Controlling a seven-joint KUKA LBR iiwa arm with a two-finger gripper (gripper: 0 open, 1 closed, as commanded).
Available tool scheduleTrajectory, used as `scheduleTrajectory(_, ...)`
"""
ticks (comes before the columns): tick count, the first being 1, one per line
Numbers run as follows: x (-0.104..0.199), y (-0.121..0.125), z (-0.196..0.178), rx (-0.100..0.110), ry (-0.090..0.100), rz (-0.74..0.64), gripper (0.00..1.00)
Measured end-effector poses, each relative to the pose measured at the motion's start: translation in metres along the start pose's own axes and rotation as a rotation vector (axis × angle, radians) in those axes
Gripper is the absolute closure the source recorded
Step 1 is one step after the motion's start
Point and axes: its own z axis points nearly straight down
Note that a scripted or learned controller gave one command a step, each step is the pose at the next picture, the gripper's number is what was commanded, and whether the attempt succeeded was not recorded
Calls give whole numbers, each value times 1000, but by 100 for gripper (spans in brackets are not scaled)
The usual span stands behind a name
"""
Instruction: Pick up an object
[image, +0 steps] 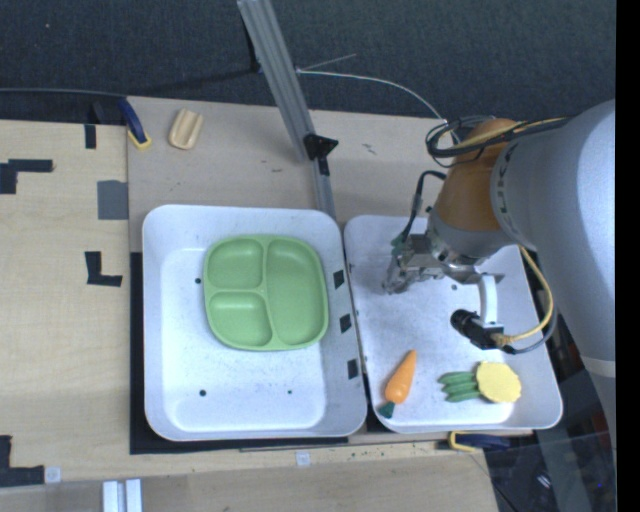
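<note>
Robotics lab test cell. Evidence: grey industrial arm (560, 190) over a plywood bench (60, 330); 2 shallow white bins, bin 1 (430, 322) beneath the gripper (400, 275), bin 2 (160, 400) beside it; black tape marks (100, 268) well apart from the gripper; aluminium post (280, 70) beyond it; toy carrot (401, 376) near it.
</note>
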Motion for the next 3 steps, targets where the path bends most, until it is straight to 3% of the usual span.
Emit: scheduleTrajectory(3, -3, -14, -147, -6, -1, 2, 100)
